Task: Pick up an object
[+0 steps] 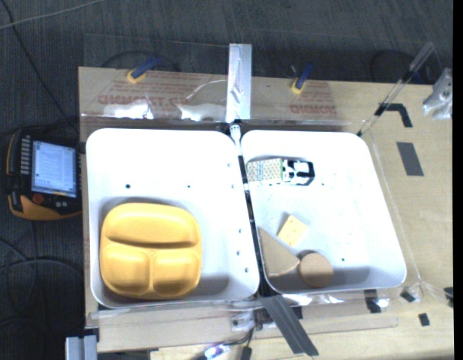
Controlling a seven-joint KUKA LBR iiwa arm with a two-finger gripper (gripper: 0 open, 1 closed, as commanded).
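Observation:
A large yellow bread-shaped object (150,248) lies in the front of the left bin (163,156). In the right bin (351,201), a small pale yellow cracker-like square (292,230) rests near the middle left. A brown cone-shaped piece (280,257) and a tan rounded block (316,269) sit together at the front. A small patterned packet with black and white print (280,171) lies at the back left of the right bin.
A handheld pendant with a lit screen (43,175) lies on the floor to the left of the bench. Blue and yellow clamps (143,69) (301,82) hold the back board. A metal divider post (239,81) stands behind the bins.

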